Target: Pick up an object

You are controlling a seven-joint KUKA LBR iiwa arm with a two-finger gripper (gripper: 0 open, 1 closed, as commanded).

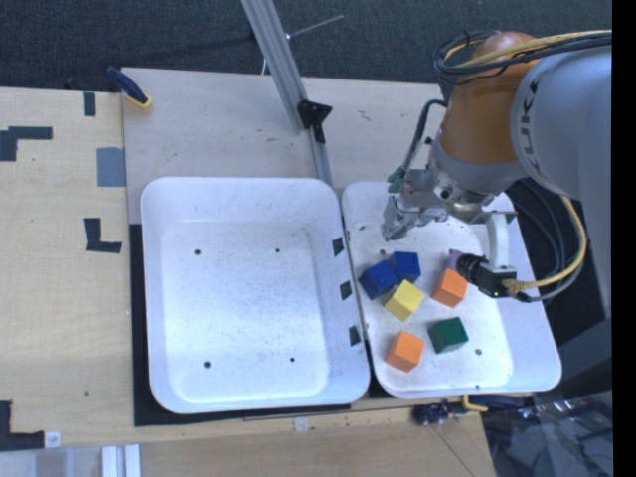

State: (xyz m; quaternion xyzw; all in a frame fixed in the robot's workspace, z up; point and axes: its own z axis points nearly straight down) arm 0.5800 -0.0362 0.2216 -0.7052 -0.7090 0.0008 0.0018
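Note:
Several small blocks lie in the right bin [517,366]: two blue blocks [391,271] touching each other, a yellow block [404,299] just below them, an orange block [450,287] to the right, a green block [448,334], and another orange block [404,350] near the front. My gripper [396,229] hangs over the back left part of this bin, just above the blue blocks. Nothing shows between its fingers.
The left bin [159,266] sits beside the right one, its inner wall close to the blocks. A slanted metal pole [283,63] runs down to the bins' back edge. A black cable fitting [487,274] lies near the orange block. A blue and yellow tool [129,86] rests far back left.

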